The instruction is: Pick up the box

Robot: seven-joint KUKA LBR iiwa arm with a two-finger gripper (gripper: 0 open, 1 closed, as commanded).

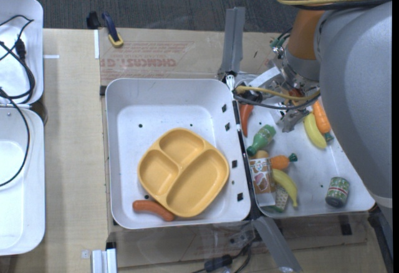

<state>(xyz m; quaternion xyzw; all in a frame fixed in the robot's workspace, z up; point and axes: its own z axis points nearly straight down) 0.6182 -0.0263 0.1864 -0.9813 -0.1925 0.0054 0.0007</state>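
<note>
Two white bins sit side by side on the bench [68, 141]. From the camera above, the left bin [118, 159] holds a yellow divided plate [182, 172] with a sausage [153, 209] lying against its near-left edge. The right bin [355, 184] is crowded. The box [262, 179], small with a printed label, lies flat near that bin's left wall, toward the front. A banana [287, 186] lies just beside it on the right, a carrot [282, 161] sits just above it, and a green bottle [262, 139] lies tilted farther back. A red pepper [247, 118] rests along the wall between the bins. A can [337, 192] lies near the front right, well apart from the box. Another banana [314, 131] and an orange carrot [321, 117] lie by the arm [355, 78], which comes in from the right and covers much of that bin. The gripper [288, 103] hangs low over the back of the right bin, amid cables, well apart from the box. Whether it is wide or narrow I cannot tell; nothing is seen in its grasp.
</note>
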